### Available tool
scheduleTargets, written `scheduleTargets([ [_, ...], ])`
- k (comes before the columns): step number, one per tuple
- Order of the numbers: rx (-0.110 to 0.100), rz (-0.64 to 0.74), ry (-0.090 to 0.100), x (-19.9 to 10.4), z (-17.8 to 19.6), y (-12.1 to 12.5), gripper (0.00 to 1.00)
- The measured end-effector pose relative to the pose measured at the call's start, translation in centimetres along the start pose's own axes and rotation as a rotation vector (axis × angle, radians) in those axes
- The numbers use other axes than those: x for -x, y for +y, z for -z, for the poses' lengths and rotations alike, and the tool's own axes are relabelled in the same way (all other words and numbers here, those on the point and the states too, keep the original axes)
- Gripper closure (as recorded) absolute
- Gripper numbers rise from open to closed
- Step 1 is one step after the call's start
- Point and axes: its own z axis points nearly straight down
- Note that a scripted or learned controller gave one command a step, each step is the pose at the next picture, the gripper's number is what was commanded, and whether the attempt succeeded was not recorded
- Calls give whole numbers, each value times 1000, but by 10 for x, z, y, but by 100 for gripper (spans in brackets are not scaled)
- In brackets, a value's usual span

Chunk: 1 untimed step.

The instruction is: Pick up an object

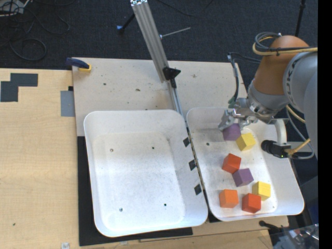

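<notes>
Your gripper sat over the upper part of the right bin, right of frame centre, its fingers closed around a purple cube. A yellow cube lay just beside it.

Jaws of the gripper sit atop a purple cube in the right bin.

Robotics lab. Grey arm with orange band, gripper over a white bin; second bin to its left. Aluminium extrusion post behind it, loose cables on dark carpet far left.
</notes>
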Motion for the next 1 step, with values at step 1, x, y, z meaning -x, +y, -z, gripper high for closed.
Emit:
scheduleTargets([
  [1, 0, 1, 0, 0, 44, 5, 100],
])
